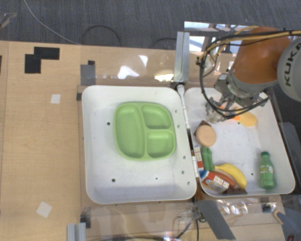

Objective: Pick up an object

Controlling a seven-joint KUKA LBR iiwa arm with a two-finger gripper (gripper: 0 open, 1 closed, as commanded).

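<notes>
Camera view: claw point(216, 112) low in the right bin point(286, 157), near its back left corner. Can't tell what state it's in, too dark and tangled up in cables. Partly hidden under the arm: one yellow piece point(248, 120). Counted along that bin's left and front edges: one tan round thing point(206, 135), one green marker-ish tube point(207, 159), one banana point(233, 173), one green bottle point(266, 170). One green divided plate point(144, 130) mid left bin point(98, 185).

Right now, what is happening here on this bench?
A robot arm reaches from the right into the right bin, its gripper low near the back, just above a round tan object. A banana and green bottle lie nearer the front. The left bin holds a green divided plate.
</notes>
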